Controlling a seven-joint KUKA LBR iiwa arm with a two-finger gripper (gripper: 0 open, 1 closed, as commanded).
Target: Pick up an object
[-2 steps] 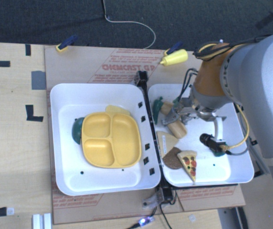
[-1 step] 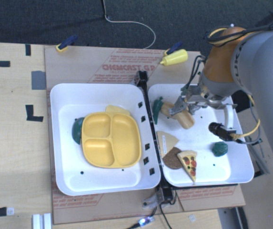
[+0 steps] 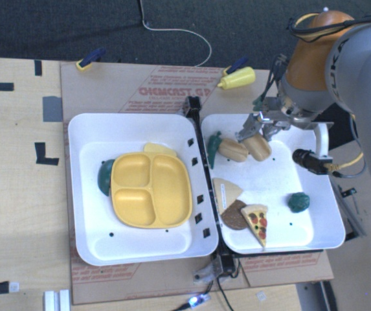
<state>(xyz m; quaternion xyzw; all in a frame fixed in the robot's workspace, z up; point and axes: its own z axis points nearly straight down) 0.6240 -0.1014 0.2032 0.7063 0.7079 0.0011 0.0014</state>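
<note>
— So, where is the gripper (image 3: 258,126) sitting?
— I'm seeing it hanging over the right bin (image 3: 321,235), toward twelve o'clock, fingers spread, nothing between them, just above two tan bread rolls (image 3: 245,149).
— Anything else lying there?
— A pizza slice (image 3: 257,222) is lying at six o'clock, and a green lump (image 3: 298,202) at four.

Arm (image 3: 331,50) reaches in, claw (image 3: 258,129) angled downward.
</note>
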